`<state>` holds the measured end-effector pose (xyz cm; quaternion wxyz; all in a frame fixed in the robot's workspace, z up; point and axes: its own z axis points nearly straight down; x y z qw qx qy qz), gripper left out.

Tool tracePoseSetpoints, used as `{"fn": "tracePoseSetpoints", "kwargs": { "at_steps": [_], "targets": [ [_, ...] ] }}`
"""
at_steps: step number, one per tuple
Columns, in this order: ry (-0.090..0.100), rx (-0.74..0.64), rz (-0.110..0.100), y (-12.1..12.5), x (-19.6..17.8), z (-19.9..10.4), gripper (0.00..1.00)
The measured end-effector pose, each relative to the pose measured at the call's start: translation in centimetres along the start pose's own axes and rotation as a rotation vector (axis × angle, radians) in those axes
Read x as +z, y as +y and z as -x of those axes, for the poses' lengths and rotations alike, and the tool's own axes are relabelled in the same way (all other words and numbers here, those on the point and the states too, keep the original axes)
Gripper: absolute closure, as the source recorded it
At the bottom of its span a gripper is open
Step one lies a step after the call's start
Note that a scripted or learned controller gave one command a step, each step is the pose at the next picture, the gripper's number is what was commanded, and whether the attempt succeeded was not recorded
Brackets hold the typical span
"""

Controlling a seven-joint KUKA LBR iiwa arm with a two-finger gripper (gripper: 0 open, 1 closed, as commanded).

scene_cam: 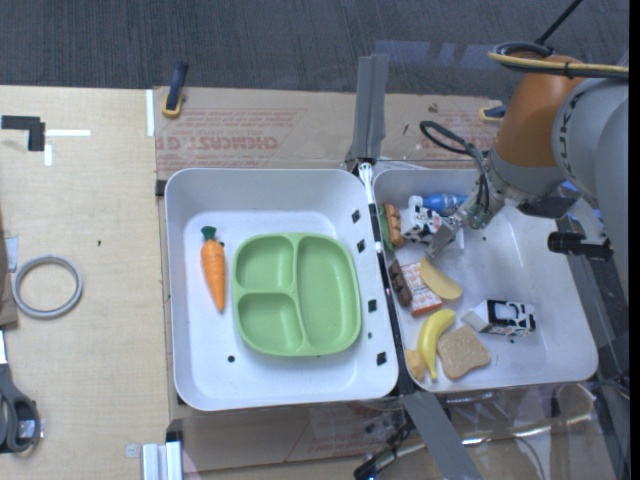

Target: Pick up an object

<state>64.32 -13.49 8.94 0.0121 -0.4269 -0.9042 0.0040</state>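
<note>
A: Status, left to right?

B: Far left on the table: grey tape ring, well apart from the bins. Left bin holds a toy carrot, lying lengthwise, green top pointing away from the camera, just beside a green divided plate. The plate has three compartments, nothing in them.

A: Right bin?

B: Right bin has the clutter. Along its left wall: a brown bar-shaped item and a small reddish pack, touching. Next to those, a pale yellow wedge. Below it a banana, touching a slice of toast. A black-and-white carton lies on its side, a bit apart to the right.

A: And the hand?

B: The hand is low in the far part of the right bin, arm reaching in from the right. It sits right against a black-and-white cow figure, with a blue-and-white item just behind. Too small and cluttered there; can't tell if it's clenched or released, or whether anything is in it.
</note>
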Motion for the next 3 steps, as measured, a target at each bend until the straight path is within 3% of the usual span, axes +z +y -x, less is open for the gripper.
{"fn": "tracePoseSetpoints", "kwargs": {
  "at_steps": [1, 2, 3],
  "targets": [
    [0.001, 0.263, -0.004, 1.1, 0.1, -0.2, 0.00],
    [0.000, 0.259, -0.007, 1.1, -0.9, -0.2, 1.00],
    [-0.013, 0.647, 0.023, 5.1, -10.5, -4.0, 1.00]
  ]
}}
